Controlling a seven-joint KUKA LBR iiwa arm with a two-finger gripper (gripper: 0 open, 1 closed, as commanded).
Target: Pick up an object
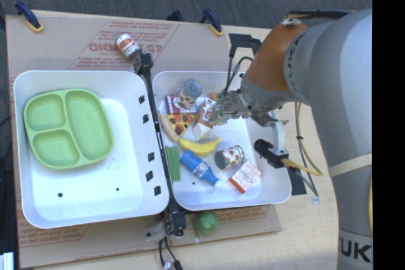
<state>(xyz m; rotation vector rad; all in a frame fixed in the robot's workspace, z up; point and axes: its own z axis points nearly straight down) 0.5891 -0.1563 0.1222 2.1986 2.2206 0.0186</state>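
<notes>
Reaching in from the right, the arm [329, 66] hangs its gripper [218, 109] low over the right bin [272, 190]; whether its pincer is apart or together, I cannot tell. Cardboard [95, 35] underlies both bins.

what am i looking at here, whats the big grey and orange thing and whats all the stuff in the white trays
The big grey and orange thing is a robot arm, reaching in from the right. At its tip is a gripper with two fingers for grasping; it sits low over the right bin, near the back. I cannot tell if the fingers are open or shut, or whether anything is held.

The single camera is fixed above the bench, looking down at a slant.

Two shallow white bins stand side by side. The left bin holds a green divided plate. The right bin holds small toy groceries: a banana, a blue bottle, a pizza slice, a small can and a red-and-white packet. Another can lies on the cardboard behind the bins, and a green ball in front.
</notes>
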